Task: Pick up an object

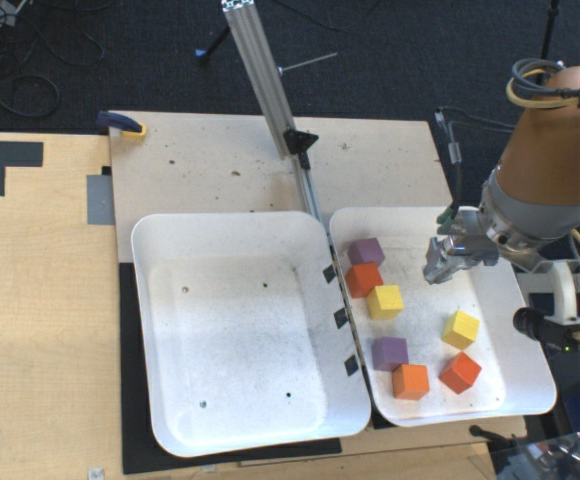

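Plainly, no brand, label or legible writing is showing on any item. The arm [535, 168] is reaching in from the right, and its hand [442, 261] is hanging over the upper part of the right bin [530, 393], apart from every block. The hand is appearing as a small grey blur; I cannot tell how it is set, and no block is showing in it.

Seven blocks are lying in the right bin. A purple block [366, 251] is sitting at the upper left with an orange block [362, 278] touching it below, and a yellow block [385, 301] is lying just beside that one. A second yellow block [461, 329] is resting further right. Lower down, a second purple block [390, 352] is touching a second orange block [410, 381], and a red block [460, 373] is lying near them.

The left bin [160, 258] is carrying dark specks. The arm's upper part is being cut off at the frame's right side.
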`<state>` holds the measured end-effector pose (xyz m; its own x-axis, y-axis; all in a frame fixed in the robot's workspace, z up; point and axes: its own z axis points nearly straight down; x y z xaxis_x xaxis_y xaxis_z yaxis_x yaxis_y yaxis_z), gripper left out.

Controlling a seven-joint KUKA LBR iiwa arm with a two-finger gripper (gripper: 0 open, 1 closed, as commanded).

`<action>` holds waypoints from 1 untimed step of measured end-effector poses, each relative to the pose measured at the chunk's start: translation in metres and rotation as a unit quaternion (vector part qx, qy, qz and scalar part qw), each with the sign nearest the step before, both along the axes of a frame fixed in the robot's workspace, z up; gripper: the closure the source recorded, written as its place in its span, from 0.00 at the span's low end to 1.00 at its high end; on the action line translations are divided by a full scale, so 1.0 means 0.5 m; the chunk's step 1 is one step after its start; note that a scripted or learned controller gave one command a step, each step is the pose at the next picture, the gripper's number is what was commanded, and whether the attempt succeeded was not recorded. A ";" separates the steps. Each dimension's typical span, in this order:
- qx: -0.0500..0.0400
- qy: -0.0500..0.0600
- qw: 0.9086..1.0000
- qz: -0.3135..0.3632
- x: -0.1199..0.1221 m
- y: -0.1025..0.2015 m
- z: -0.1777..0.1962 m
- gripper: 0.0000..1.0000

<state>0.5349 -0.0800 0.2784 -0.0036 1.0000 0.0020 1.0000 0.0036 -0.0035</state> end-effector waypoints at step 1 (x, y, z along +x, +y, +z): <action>0.000 0.000 1.000 0.001 0.010 0.106 -0.002 1.00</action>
